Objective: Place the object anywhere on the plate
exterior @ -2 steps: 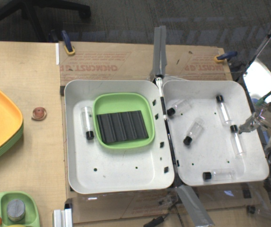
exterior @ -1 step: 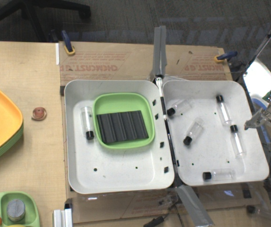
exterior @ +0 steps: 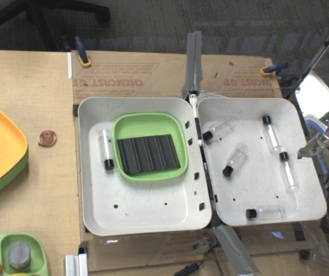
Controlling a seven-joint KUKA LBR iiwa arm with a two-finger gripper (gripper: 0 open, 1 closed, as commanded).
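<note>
Camera view: gripper (exterior: 312,147) at right bin's (exterior: 302,211) right rim, open-or-closed unreadable; nearest clear vial (exterior: 288,172) looks round, could roll or slip before reaching green plate (exterior: 147,118).

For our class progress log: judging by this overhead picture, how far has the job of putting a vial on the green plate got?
Done: a dark ridged black block lies on the square green plate in the left white bin; one clear black-capped vial lies beside the plate, not on it. In hand: nothing visibly gripped. Left: five similar vials lie in the right white bin, such as the middle vial.
</note>
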